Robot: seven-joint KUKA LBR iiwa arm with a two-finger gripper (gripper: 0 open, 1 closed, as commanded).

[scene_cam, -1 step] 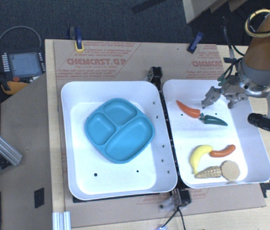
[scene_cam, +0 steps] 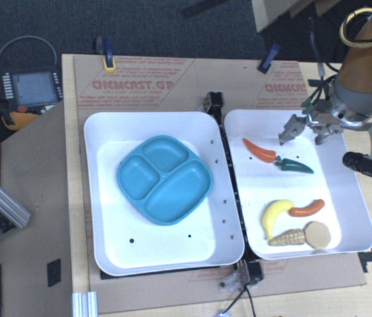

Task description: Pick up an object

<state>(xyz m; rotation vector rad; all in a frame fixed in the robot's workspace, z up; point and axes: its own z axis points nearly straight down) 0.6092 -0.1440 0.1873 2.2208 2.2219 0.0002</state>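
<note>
The claw (scene_cam: 307, 128) is seen spread open and holding nothing, above the far end of the right bin (scene_cam: 351, 197). The orange pepper (scene_cam: 260, 150) lies just beside it, toward the left bin (scene_cam: 100, 177), its long axis slanting across the bin floor.

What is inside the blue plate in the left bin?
The blue plate has three compartments, all bare. The bin floor under it is covered.

A blue divided plate (scene_cam: 165, 187) lies in the white left bin (scene_cam: 107, 243). The white right bin (scene_cam: 344, 197) holds an orange-red pepper (scene_cam: 260, 150), dark green pepper (scene_cam: 296, 166), yellow banana (scene_cam: 275, 214), orange sausage (scene_cam: 306, 208) and tan cone (scene_cam: 287, 238). The table (scene_cam: 173, 84) is tan with red lettering.
</note>
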